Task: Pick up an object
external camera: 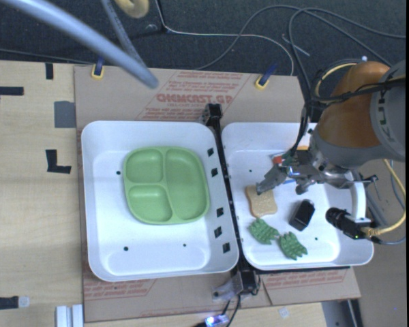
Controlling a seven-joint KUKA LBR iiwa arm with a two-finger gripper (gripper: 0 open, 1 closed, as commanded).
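You've got two white bins side by side on a cardboard sheet (191,94) on the bench. The left bin (99,203) carries a green divided plate (167,185), three compartments, lying flat around the bin's middle, a bit toward its far edge. The right bin (327,251) has the loose stuff: a tan slice of bread (262,201) near the bin's left wall about halfway down, a small black block (302,214) just right of it toward the bin's centre, tilted, and two green leafy pieces along the near edge, one (263,231) right below the bread and the other (292,246) just beside it toward the near right corner. The arm (358,118) comes in over the right bin's right edge, orange band up top, grey wrist below. The gripper (286,177) hangs over the middle of the right bin, pointing toward the left wall; one dark finger (271,180) slants down with its tip just beside the bread's far edge, touching or not you can't tell. How wide the pincer stands and whether it has hold of anything can't be told from this angle; nothing shows between the fingers. The bread, the black block and both leafy pieces all lie on the bin floor. Cables (273,26) run across the dark floor beyond the bench's far edge.
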